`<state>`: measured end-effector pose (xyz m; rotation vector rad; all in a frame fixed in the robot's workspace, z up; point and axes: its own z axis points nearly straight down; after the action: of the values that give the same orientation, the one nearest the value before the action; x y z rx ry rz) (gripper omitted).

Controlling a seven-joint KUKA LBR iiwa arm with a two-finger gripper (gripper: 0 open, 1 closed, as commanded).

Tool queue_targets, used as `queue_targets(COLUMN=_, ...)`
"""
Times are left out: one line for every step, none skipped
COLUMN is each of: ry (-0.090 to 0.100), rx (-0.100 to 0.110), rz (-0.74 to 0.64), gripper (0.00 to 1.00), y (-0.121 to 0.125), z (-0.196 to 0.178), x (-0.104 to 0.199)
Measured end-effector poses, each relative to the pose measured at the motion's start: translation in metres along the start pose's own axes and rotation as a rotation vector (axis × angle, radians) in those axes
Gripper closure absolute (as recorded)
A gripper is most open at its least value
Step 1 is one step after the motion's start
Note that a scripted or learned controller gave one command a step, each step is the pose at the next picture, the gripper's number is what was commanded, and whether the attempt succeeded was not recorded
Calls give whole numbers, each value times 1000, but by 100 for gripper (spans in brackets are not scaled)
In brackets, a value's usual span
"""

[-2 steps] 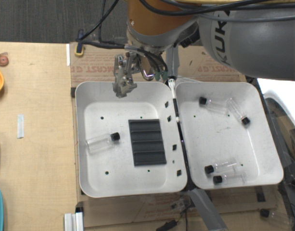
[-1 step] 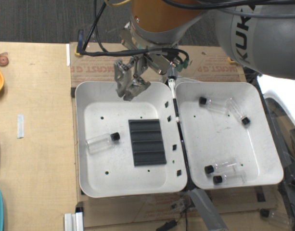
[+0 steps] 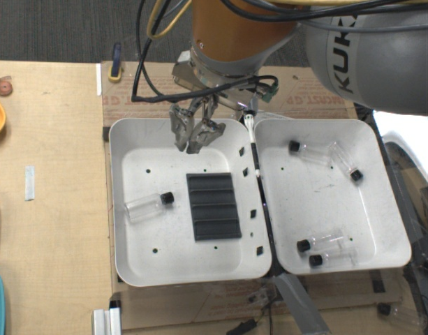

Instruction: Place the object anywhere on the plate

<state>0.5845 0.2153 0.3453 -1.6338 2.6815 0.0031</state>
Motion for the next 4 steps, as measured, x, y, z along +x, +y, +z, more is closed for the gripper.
queue_targets(ry=-2, rx=2, rz=-270, gripper=100, y=-3, z=-43, x=8)
queue_targets(ry=-2, rx=1, rz=-577, gripper=100, y=17, z=-76, x=22)
queue_targets(ry=-3, rx=-1, rz=-968, gripper=100, y=19, z=-60, x=-5)
queue_targets(ry=-1, rx=-3, rz=-1100, gripper=100, y=33, z=53, x=2)
